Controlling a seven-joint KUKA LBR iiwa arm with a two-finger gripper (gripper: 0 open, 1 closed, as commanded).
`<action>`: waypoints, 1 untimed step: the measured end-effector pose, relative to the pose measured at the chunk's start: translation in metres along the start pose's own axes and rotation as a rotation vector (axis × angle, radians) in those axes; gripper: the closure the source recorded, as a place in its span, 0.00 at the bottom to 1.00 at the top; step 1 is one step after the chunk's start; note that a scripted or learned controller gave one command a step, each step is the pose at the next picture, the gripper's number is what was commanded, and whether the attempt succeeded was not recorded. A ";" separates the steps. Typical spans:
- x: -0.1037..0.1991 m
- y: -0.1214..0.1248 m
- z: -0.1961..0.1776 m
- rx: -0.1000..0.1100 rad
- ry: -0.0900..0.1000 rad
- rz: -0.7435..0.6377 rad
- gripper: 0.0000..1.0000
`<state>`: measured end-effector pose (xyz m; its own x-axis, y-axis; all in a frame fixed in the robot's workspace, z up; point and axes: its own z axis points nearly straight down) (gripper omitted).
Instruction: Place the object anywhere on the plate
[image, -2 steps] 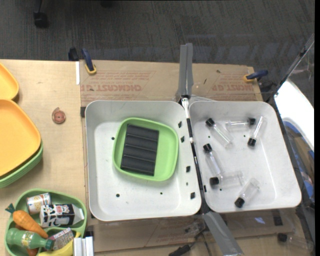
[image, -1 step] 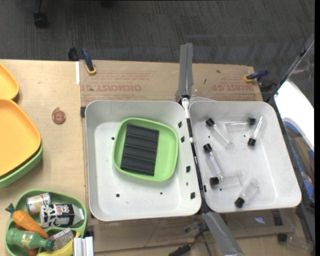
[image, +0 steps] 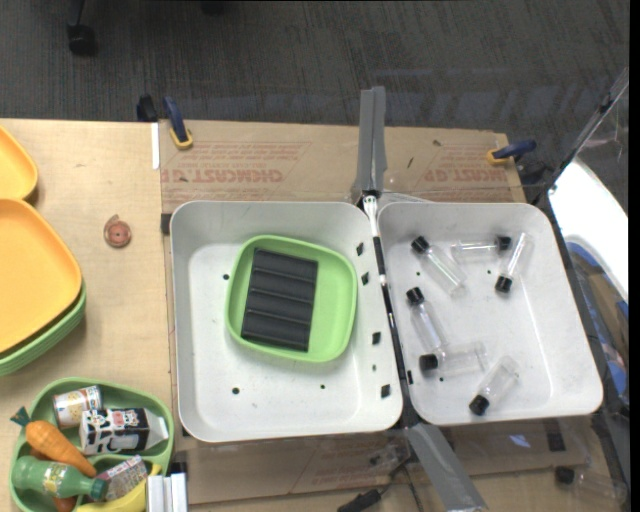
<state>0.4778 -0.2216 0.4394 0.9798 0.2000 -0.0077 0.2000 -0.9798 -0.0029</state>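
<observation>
**Status: block on plate, placement judged complete**

The block (image: 279, 300), black and ribbed, lay flat near the middle of the plate (image: 343, 262). All of its outline sat inside the green rim and no edge overhung. The plate rested in the left bin (image: 290, 395), slightly above that bin's centre and clear of its walls.

I took the block to be the task's thing. On that reading, the placing step was done and only withdrawal and confirmation remained. I could not tell the state of the gripper jaws, so I logged no grasp and no release.

The right bin (image: 545, 330) held several clear vials (image: 427, 322) with black caps, scattered and lying on their sides, well apart from the plate.

Had a vial been the intended thing instead, the step in hand would have been the approach. The next move would then have called for:

1. A descent over one vial lying apart from its neighbours.
2. Jaws set across the tube, not along it.
3. A carry over the wall between the bins.
</observation>
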 end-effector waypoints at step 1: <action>0.000 0.000 0.000 0.000 0.000 0.000 0.00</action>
<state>0.4778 -0.2216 0.4394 0.9798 0.2000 -0.0076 0.1999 -0.9798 -0.0029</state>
